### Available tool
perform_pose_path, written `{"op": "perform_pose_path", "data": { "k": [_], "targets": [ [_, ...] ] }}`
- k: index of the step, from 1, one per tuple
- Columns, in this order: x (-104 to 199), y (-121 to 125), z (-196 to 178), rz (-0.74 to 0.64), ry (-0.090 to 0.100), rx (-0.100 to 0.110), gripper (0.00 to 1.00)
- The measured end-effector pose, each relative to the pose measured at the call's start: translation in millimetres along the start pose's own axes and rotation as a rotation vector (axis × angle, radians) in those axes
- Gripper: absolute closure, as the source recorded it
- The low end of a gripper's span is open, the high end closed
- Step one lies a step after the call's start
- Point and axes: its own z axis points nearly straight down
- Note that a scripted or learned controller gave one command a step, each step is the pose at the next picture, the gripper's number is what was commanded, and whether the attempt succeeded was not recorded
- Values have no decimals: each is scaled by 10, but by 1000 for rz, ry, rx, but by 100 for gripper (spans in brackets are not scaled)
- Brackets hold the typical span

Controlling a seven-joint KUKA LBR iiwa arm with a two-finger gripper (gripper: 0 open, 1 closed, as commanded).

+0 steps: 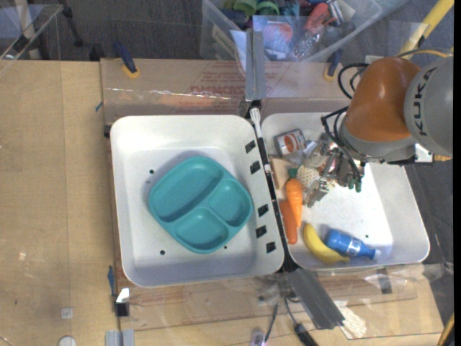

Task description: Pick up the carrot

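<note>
fingers: state cannot be told; the gripper (pixel 324 182) is a dark cluster of metal and cables under the orange wrist band, too cluttered to resolve. it hangs over the upper middle of the right bin (pixel 403 222), just right of the carrot's top end; contact with the carrot not discernible.

carrot (pixel 292 207): lies in the right bin against its left wall, lengthwise, thick end toward the back, tip toward the front. nothing visibly clamped around it.

banana (pixel 317 244): just in front of the carrot's tip, curved, touching or nearly touching a blue bottle (pixel 348 244) on its right.

small can with red label (pixel 289 142): back-left corner of the right bin.

left bin (pixel 137 157): holds a teal divided plate (pixel 199 204), sitting about centre.
</note>
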Motion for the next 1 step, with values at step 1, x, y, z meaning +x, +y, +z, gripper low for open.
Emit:
{"op": "perform_pose_path", "data": {
  "k": [1],
  "targets": [
    [1,8,-2,21,0,-2,0]
  ]
}}
